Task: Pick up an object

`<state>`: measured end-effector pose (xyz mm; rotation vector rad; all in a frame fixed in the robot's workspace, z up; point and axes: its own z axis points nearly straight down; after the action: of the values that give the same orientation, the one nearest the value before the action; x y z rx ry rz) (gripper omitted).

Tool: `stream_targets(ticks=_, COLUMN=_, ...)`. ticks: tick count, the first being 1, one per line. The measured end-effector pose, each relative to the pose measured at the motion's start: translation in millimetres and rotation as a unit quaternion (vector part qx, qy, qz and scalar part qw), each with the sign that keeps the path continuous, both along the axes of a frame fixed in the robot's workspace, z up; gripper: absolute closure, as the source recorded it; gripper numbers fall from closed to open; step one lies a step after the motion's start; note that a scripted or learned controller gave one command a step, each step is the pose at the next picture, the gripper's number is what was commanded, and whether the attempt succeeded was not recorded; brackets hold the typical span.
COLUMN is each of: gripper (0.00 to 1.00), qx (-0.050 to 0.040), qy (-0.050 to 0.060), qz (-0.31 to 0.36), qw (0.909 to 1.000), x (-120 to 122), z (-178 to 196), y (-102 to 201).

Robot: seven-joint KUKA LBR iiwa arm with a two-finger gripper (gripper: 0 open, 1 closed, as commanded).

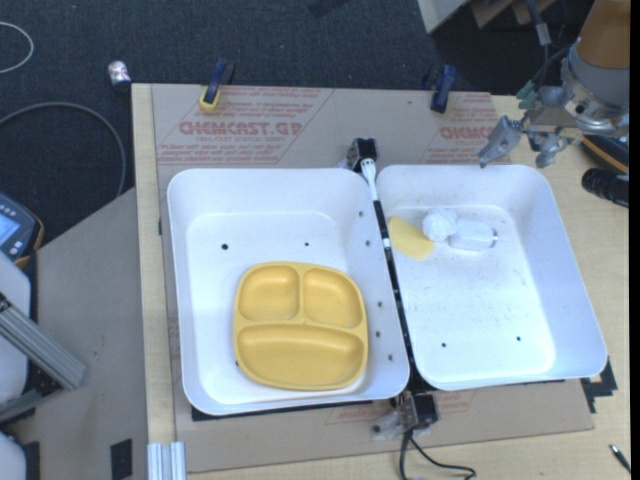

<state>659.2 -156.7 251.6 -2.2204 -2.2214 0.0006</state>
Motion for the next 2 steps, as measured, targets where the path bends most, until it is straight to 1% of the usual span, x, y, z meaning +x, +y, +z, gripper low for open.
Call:
stream_targets(ticks=1, gripper=0.00, qx=-0.0007, qy=-0.011, qz=0.004, qw=0.9999, x=-20.9, z=178.8, y=69.4)
stream_targets(ticks=2, gripper=0.00, qx=0.0027, qy=0.000, qz=0.009, qw=1.0000, x=-49.0, z=176.0, y=224.4)
